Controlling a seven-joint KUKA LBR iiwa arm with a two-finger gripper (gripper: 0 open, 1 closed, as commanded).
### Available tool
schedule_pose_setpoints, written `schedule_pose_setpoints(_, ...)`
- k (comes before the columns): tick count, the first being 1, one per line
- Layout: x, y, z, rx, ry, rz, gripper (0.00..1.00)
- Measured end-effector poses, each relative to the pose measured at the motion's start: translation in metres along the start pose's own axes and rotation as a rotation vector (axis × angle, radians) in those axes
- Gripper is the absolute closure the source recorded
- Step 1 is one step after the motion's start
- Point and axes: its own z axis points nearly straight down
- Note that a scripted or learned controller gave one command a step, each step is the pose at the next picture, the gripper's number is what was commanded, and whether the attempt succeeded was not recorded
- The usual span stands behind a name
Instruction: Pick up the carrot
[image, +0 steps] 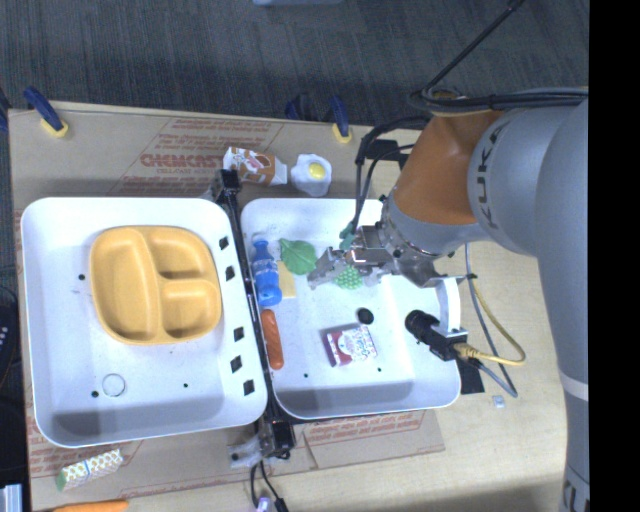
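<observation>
Orange carrot (272, 340) along bin's left wall

Bins (60, 300): smooth white plastic, slightly glossy. Tray (155, 282): matt yellow plastic. Bench (180, 150): printed cardboard, matt. Carrot (272, 340): smooth orange plastic. Arm (530, 170): satin grey casing.

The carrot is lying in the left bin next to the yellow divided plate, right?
Not quite. The camera view shows the carrot lying in the right bin, along its left wall below the blue bottle. The yellow divided plate sits in the left bin.
</observation>
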Motion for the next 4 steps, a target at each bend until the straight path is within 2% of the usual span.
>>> schedule_pose_setpoints(1,0.007,0.022,0.094,-0.001,-0.004,0.102,0.0)
schedule_pose_setpoints(2,0.008,0.023,0.084,0.001,-0.002,0.097,1.0)
schedule_pose_setpoints(3,-0.001,0.048,0.114,-0.002,-0.001,0.036,1.0)
schedule_pose_setpoints(4,0.017,0.006,-0.04,-0.004,-0.002,-0.103,1.0)
